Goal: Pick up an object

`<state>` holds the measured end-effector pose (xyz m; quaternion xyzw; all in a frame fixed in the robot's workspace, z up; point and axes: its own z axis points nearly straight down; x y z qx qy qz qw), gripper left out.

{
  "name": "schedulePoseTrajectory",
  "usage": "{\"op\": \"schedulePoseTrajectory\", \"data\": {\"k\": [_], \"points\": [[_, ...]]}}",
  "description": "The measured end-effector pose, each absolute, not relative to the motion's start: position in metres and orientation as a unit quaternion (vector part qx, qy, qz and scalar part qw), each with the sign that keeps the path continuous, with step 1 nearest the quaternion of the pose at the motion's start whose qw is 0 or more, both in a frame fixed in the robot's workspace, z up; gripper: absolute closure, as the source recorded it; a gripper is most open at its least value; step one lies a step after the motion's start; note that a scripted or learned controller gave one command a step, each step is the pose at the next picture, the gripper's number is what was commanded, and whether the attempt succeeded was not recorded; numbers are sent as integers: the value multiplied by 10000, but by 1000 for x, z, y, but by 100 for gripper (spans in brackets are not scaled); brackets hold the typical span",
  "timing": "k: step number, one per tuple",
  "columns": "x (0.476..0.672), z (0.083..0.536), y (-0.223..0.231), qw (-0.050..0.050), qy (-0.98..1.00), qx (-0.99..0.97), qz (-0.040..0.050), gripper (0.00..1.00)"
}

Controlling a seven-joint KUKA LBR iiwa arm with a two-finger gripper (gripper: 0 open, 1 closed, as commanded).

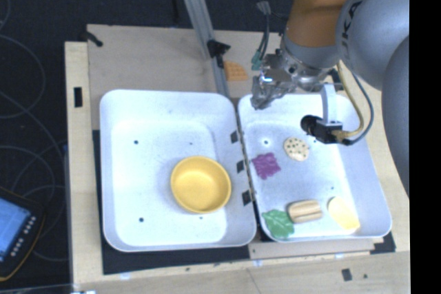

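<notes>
The end effector [264,97] hangs over the far left corner of the right bin [358,169], close to the rim shared with the left bin [124,148]. Whether it is released or clenched cannot be told from this slanted view, and nothing shows held in it.

The right bin carries the likely candidates. A spotted cookie-like piece [297,148] lies at about four o'clock from the end effector and looks the nearest, with a purple piece [265,165] almost straight down at six o'clock, only a little farther off. Along the near edge sit a green piece [277,222], a tan roll [304,211] with its long axis running nine to three o'clock, and a pale yellow piece [342,211] at the roll's three o'clock side. A yellow bowl [200,183] rests in the left bin, at roughly seven o'clock.

The coming move probably turns on a short shift toward four or six o'clock, then a descent.
</notes>
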<state>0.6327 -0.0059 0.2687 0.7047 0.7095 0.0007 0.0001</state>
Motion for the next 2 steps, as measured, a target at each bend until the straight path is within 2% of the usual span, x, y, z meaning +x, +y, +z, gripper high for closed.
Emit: {"op": "schedulePoseTrajectory", "data": {"k": [1, 2], "points": [[623, 266, 39, -2, 7095, 7047, 2, 100], [602, 246, 78, -1, 7089, 7053, -8, 100]]}}
